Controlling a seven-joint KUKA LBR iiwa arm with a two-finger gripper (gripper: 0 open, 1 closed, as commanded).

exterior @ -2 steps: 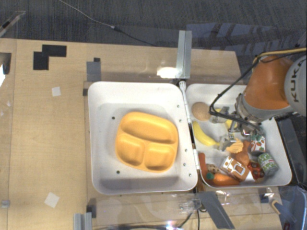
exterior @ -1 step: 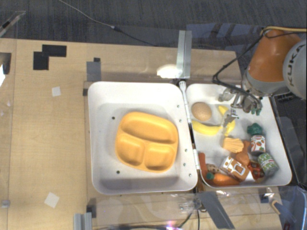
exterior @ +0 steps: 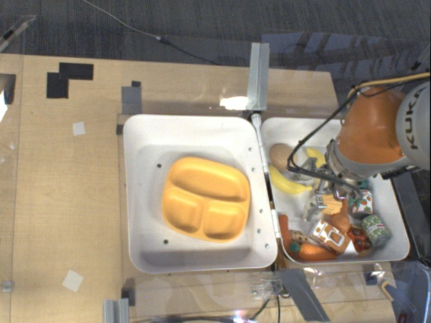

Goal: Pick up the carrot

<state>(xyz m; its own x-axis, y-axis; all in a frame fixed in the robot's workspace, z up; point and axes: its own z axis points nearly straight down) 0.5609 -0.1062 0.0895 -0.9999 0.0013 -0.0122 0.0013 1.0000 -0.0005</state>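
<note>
- Firstly, the wooden desk (exterior: 60,200): at its left, black shapes are printed near the far edge, and two small pale square patches lie on the wood, one near the far side and one near the front corner.
- Left bin (exterior: 138,180): one, white and shallow. It holds one yellow sectioned tray (exterior: 205,198) with three compartments, one long at the far side and two smaller at the near side. No writing is legible on it.
- A metal post (exterior: 258,76) stands upright at the far edge, in line with the seam between the two bins.
- Right bin (exterior: 397,241): one, white, crowded with small goods.
- One carrot (exterior: 316,252): orange, lying on its side at the near edge of the right bin, toward its near-left corner, touching a small printed carton (exterior: 330,235). The carton's print is too small to read.
- One banana (exterior: 291,182), yellow, lies toward the far-left part of the bin, with one brown rounded item (exterior: 279,156) just beyond it.
- One green-labelled can (exterior: 376,229) lies near the bin's right side; its label cannot be read.
- Pincer (exterior: 322,195): down among the goods at the middle of the right bin, beyond the carrot and apart from it. Whether it is wide or narrow cannot be told.
- Arm: grey with an orange band (exterior: 370,130); the letters "KUK" are legible on the grey housing (exterior: 414,123) at the right.
</note>
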